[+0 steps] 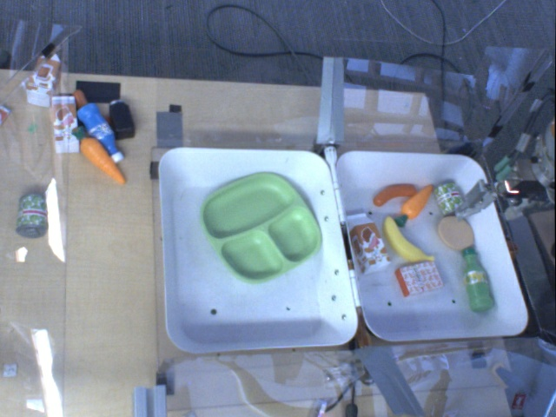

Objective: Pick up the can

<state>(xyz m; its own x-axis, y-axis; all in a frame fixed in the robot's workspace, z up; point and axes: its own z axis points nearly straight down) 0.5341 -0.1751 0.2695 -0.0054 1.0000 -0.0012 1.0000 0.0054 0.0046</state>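
Note:
The can (447, 197), small with a green and white label, lies at the far side of the right bin (512, 320), close to its back wall. Just to the right of it sits my gripper (479, 199), a grey shape low over the bin and almost touching the can's right side. The arm behind it runs off toward the right edge of the view. Nothing is visibly held. An orange carrot (417, 201) lies against the can's left side, and a tan round disc (455, 233) rests just in front of it.
The right bin also holds a red sausage (395, 194), banana (405, 241), brown carton (368, 245), red-checked box (420, 278) and green bottle (477, 279). A green divided plate (261, 226) fills the left bin (182, 320). A second can (31, 215) and several small items stand on the bench at left.

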